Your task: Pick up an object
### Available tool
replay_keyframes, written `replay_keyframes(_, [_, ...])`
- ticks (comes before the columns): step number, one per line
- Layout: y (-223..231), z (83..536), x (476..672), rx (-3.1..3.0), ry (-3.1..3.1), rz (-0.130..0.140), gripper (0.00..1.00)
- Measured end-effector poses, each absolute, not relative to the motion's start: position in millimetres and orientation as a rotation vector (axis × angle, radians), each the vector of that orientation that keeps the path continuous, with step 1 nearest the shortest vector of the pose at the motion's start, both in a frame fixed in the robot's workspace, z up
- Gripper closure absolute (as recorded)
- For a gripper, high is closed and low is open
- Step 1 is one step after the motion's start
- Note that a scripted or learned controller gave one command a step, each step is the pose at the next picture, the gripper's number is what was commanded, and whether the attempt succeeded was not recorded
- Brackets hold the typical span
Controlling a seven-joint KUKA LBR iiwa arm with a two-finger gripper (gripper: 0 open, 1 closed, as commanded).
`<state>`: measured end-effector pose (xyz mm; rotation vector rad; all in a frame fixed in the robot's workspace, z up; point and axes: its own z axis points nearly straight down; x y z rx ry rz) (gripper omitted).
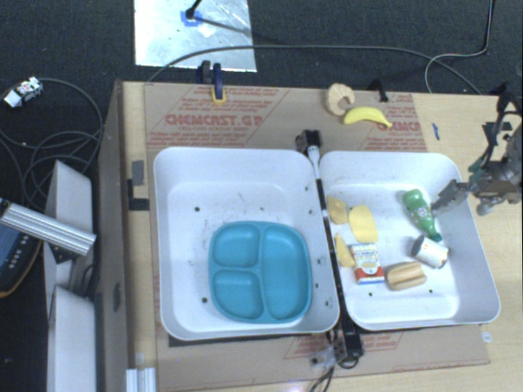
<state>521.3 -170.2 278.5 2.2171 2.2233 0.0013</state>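
Spreading across most of the scene is a pale wooden bench (490, 251) topped with a flat sheet of brown cardboard (245, 121) printed in red lettering. On it sit two shallow white bins of smooth moulded plastic with rounded corners, touching along their inner rims. The left bin (184, 194) has a scuffed, lightly speckled floor and holds a glossy blue plate (260, 270), rounded-square and split into three compartments. The right bin (392, 178) holds the loose objects to pick from. Beyond the bench, dark rough carpet (65, 23) covers the floor, with a crinkled silver foil sheet (194, 21) lying on it and thin black cables (49, 149) looping at the left beside a ribbed aluminium rail (45, 225).

From the right edge the grey metal gripper (458, 193) reaches over the right bin's far right rim, close to the green bottle; whether it is spread or pressed together cannot be told, and nothing is seen held in it.

In the right bin, the green bottle (418, 209) lies tilted, with a short white cup (431, 251) just below it on its side. Near the front lies a tan bread roll (405, 275), touching a small red-and-white carton (368, 264). Three flat yellow pieces (364, 224) cluster by the left wall.

Behind the bins a curved yellow banana (366, 117) rests on the cardboard, next to a rounded beige lump (339, 98). A blue-and-yellow clamp (216, 80) grips the cardboard's far edge.
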Motion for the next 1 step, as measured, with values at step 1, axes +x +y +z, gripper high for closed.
replay_keyframes(1, [-180.5,103.1,583.7,2.206,2.207,0.01,0.0])
